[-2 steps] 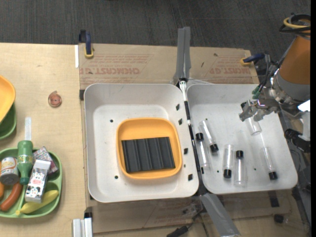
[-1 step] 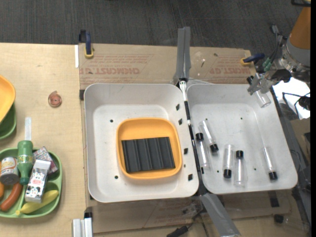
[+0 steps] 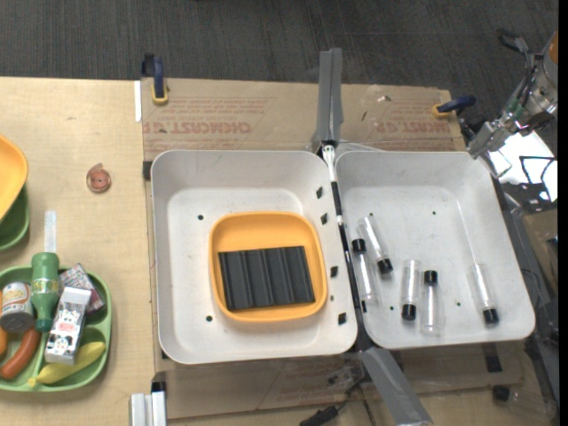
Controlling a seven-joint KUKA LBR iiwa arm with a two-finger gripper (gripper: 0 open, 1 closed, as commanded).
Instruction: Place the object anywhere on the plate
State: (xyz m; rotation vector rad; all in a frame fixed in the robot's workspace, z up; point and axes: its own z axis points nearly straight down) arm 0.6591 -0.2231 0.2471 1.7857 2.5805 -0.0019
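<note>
Orange plate (image 3: 266,227) sits mid-bin, white floor (image 3: 182,264) bare around its rim.

- Orange plate (image 3: 266,229) with a black ribbed slab (image 3: 264,278).
- Two white bins (image 3: 177,185).
- Clear tubes (image 3: 410,288) with black caps.
- Green dish (image 3: 93,349) at the bench's (image 3: 71,114) tan left edge.

"CHEMCAST GP" (inverted, probably) on cardboard (image 3: 213,118)
</note>
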